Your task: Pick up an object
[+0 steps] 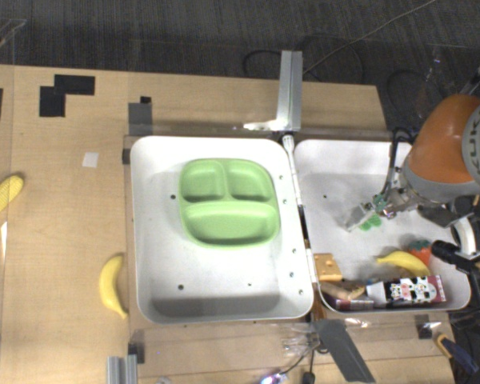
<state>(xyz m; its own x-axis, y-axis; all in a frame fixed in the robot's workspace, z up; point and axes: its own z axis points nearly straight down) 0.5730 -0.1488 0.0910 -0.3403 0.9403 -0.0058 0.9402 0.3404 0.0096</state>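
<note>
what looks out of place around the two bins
A banana and a corn cob lie on the bench left of the left bin, outside both bins. The other small items crowd the right bin's near edge.

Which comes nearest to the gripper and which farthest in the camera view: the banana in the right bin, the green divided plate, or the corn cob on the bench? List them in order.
Measured from the gripper:
1. Banana in the right bin, just below the gripper.
2. Green divided plate, in the left bin.
3. Corn cob, on the bench at the far left edge.
</note>
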